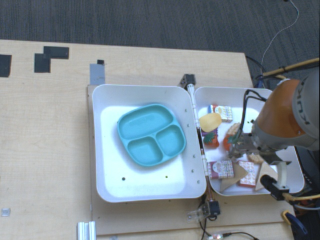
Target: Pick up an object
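The right bin (250, 92) holds several small items: a yellow rounded piece (210, 121), a small printed box (223, 113), a red item (210, 140), a pink-and-white carton (221, 169) and a brown cardboard-like piece (239, 177). The arm's orange band (280, 116) hangs over this bin. My gripper (240, 150) is low among the items at the bin's middle, just right of the red item and above the carton. Its tips are hidden in the clutter.
The left bin (110, 184) contains a blue three-compartment plate (151, 134). A hinge-like divider (196, 129) runs between the two bins. Cables lie beyond the bench's front right corner (295, 204). Bare wooden benchtop (45, 149) stretches to the left.
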Available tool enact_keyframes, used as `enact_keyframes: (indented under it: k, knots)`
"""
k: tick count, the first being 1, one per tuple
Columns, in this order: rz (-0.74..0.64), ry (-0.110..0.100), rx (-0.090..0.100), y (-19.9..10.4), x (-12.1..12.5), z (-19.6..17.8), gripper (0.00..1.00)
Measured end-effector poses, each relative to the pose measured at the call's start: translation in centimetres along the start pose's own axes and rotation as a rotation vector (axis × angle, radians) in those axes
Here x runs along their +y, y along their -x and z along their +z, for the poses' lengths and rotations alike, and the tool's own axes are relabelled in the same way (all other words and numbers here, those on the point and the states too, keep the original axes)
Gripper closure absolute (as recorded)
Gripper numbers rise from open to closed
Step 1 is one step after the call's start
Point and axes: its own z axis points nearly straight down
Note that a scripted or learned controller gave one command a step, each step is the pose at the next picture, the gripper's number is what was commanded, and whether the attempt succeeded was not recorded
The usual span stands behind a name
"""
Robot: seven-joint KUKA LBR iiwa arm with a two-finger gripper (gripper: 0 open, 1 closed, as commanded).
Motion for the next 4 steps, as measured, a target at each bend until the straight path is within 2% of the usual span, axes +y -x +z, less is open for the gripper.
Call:
enact_keyframes:
  k: [1, 2, 3, 4]
  knots:
    - [0.0, 0.0, 0.0, 0.0, 0.0, 0.0, 0.0]
    - [-0.002, 0.003, 0.001, -0.1, 0.2, -1.1, 1.0]
    - [-0.002, 0.003, 0.001, -0.1, 0.2, -1.1, 0.0]
    - [-0.004, 0.007, 0.001, -0.2, 0.3, -2.1, 1.0]
